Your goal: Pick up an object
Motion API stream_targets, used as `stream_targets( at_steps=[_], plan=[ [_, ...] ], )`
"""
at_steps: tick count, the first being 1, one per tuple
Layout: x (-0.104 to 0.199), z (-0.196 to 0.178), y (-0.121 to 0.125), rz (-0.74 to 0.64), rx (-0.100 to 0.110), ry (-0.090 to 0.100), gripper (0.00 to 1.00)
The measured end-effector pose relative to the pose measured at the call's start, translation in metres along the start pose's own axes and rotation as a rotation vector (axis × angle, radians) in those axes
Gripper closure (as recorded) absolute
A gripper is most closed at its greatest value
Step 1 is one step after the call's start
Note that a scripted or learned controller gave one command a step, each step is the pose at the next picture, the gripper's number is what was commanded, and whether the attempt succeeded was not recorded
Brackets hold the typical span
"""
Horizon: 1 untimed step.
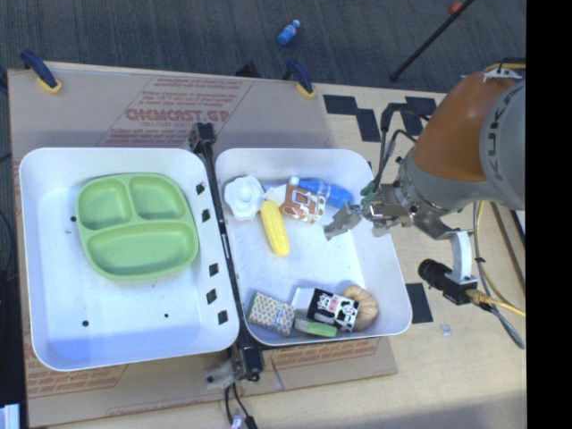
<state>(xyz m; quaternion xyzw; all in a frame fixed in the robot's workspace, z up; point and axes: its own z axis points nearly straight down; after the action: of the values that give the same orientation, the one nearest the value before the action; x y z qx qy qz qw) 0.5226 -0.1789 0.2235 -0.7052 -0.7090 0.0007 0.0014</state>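
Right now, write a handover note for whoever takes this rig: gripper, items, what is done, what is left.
Gripper: hovering over the right side of the right bin, nothing between its fingers.
Right bin: yellow corn cob in the middle, white cup beside it at top left, blue-and-copper packet at the top near the gripper. Along the bottom edge: patterned box, black-and-white item, brown ring-shaped item.
Left bin: green divided plate.
Done: nothing picked yet.
Left: close on one item and lift it. The packet looks nearest.
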Motion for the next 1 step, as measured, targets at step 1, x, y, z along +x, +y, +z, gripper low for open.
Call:
stream_targets(
  at_steps=[1],
  plan=[
    [0.0621,0.1247,-0.0456,-0.002,0.000,0.000,0.00]
  ],
)
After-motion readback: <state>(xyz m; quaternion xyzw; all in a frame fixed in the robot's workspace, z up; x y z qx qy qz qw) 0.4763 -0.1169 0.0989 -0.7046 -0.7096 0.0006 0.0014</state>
